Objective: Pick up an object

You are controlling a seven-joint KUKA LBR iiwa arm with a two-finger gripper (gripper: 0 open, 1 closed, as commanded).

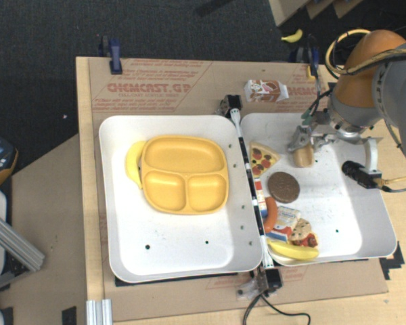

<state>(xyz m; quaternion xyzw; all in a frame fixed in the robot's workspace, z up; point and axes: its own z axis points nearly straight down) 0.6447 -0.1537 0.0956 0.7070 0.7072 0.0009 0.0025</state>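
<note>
Arm over the right bin, gripper at a small tan object.

The bench (88, 181) carries two white bins side by side: the left bin (122, 235) holds a yellow divided tray (184, 173) with a banana (132, 162) tucked against its left edge, and the right bin (355, 215) holds the smaller pieces. The grey arm (386, 80) reaches in from the right, and its gripper (303, 141) sits low in the right bin's upper part, touching or just above a tan cylinder (302, 157); whether it is spread or pinching, I cannot tell. Just left lies a pizza slice (262, 160), below it a brown cookie (283, 187), then a second banana (292, 250) near the front edge.
</note>
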